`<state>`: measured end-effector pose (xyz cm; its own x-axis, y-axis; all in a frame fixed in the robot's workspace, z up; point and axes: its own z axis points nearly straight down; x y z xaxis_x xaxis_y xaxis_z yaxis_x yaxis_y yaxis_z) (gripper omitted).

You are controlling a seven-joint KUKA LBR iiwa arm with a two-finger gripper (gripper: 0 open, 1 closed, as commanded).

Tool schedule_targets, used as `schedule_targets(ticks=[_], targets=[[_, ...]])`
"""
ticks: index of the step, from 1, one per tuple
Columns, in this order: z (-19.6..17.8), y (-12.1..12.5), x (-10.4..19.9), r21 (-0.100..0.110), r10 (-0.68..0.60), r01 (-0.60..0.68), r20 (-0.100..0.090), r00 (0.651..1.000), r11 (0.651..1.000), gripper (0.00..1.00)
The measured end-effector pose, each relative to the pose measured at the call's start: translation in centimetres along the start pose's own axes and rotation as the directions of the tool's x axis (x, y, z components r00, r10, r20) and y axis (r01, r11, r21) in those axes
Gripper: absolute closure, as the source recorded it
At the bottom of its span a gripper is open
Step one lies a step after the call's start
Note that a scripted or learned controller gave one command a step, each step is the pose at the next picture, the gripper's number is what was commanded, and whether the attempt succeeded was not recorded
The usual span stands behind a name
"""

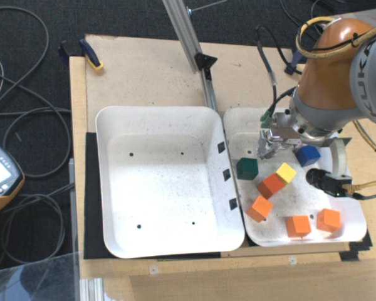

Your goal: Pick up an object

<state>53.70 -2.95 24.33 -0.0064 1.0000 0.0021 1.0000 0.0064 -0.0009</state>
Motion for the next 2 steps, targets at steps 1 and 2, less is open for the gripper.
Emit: schedule_targets(ticks=[1, 2], targets=[[1.1, 1.5, 4.7, -0.002, 0.001, 0.000, 0.001, 1.000, 1.000, 1.00], [-0.2, 3.1, 9.7, -0.004, -0.001, 0.001, 0.000, 1.000, 1.000, 1.00]])
